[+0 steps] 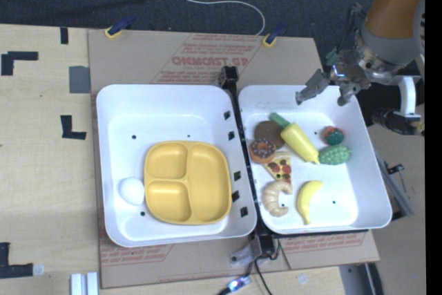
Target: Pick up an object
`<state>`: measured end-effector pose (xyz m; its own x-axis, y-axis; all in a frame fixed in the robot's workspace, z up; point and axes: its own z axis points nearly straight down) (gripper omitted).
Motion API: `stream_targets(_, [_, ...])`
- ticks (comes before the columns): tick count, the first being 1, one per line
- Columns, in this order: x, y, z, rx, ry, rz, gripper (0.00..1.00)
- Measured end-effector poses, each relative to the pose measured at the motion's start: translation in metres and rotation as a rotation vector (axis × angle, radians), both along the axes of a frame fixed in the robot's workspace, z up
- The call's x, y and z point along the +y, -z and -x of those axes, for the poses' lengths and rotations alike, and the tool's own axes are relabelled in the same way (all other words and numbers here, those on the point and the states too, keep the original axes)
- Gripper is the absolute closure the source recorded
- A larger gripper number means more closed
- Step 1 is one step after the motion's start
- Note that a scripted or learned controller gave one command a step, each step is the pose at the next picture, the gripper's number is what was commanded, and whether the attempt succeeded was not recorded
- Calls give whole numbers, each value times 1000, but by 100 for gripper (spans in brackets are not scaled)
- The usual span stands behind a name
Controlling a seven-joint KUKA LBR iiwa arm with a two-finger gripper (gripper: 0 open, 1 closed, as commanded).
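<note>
My gripper [323, 94] hangs above the far edge of the right bin [366, 211], open, with nothing between its fingers. Below it in that bin lie toy foods: a yellow corn cob with a green stalk [297, 138], a brown cookie [267, 130], a pink-iced doughnut [262, 149], a pizza slice [280, 166], a croissant [275, 197], a banana [309, 200], a green bumpy vegetable [333, 155] and a small red and green fruit [333, 135]. The corn cob is the nearest item, a little down and left of the fingers.
The left bin [117, 107] holds a yellow divided plate [187, 182] and a white egg [131, 190] by its left edge. Both bins rest on a cardboard sheet [200, 55] held by clamps. A white cable [207, 0] runs across the dark floor behind.
</note>
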<state>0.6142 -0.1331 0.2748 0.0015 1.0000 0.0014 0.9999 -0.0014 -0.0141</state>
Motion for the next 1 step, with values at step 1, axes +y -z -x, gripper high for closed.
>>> stream_targets(1, [0,-8,-2,-13,-3,2,0])
